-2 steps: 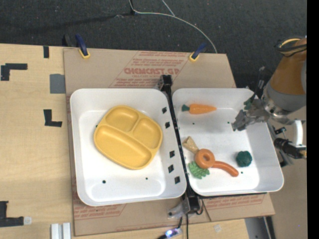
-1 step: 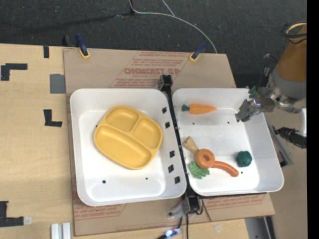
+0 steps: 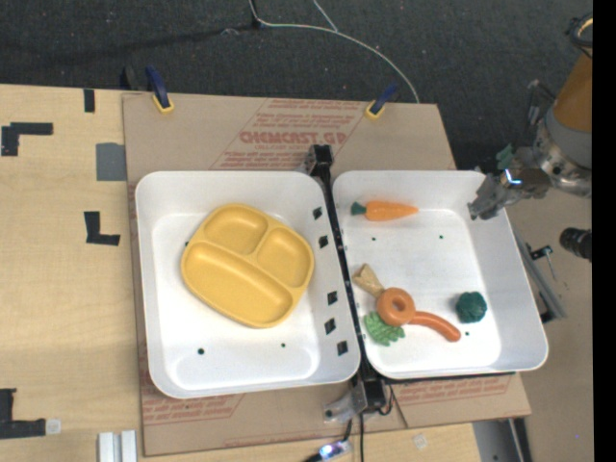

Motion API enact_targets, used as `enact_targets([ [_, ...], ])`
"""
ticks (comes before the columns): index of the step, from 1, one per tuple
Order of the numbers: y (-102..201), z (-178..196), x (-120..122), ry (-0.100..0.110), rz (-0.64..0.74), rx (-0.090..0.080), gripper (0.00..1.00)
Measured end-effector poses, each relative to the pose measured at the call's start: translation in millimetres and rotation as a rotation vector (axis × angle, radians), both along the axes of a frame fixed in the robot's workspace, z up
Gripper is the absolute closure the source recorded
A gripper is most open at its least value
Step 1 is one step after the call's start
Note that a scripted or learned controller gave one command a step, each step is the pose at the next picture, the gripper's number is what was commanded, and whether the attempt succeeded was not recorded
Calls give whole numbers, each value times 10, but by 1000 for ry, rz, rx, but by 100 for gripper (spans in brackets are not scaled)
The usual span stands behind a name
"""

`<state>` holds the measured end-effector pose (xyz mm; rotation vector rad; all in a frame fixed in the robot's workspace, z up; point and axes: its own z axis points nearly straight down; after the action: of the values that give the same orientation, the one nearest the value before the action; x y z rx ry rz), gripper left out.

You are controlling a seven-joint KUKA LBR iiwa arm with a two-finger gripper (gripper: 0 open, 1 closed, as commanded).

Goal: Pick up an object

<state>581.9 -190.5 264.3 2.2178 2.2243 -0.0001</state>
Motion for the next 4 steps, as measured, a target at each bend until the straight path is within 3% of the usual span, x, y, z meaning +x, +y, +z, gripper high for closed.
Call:
enact_targets([
  [3, 1489, -418, -533, 9, 2, 2, 100],
  [4, 2040, -540, -601, 9, 4, 2, 100],
])
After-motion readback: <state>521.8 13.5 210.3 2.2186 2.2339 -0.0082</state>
